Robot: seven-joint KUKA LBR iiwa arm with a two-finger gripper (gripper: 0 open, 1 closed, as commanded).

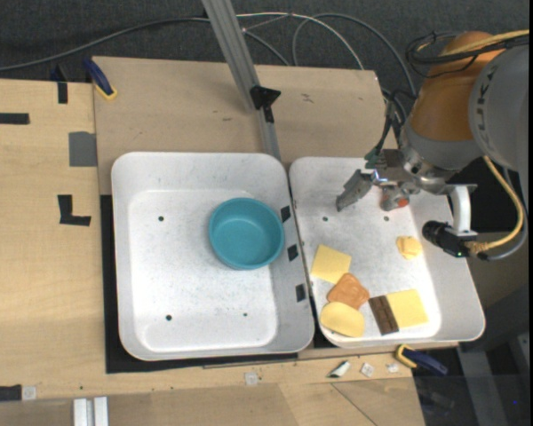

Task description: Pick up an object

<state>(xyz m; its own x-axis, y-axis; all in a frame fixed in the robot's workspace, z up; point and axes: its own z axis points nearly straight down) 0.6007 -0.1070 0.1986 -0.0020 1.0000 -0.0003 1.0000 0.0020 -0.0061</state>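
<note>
While the gripper (366,191) hangs over the upper part of the right bin (453,327), its fingers look spread apart with nothing between them, so no catch so far. Closest piece to it is a small yellow chunk (409,248) just below and to the right, sitting alone. Further down, near the bin's lower edge, there's a cluster: a pale yellow square (330,263), an orange-brown lump (347,289), a rounded yellow blob (342,319), a dark brown bar (383,314) and another yellow square (408,307), mostly touching. They look like light toy food, probably stiff plastic or foam and a bit slick, so the lone chunk seems the easiest grab, pinched across its short sides. Over in the left bin (142,238) sits a teal bowl (245,232).
</note>
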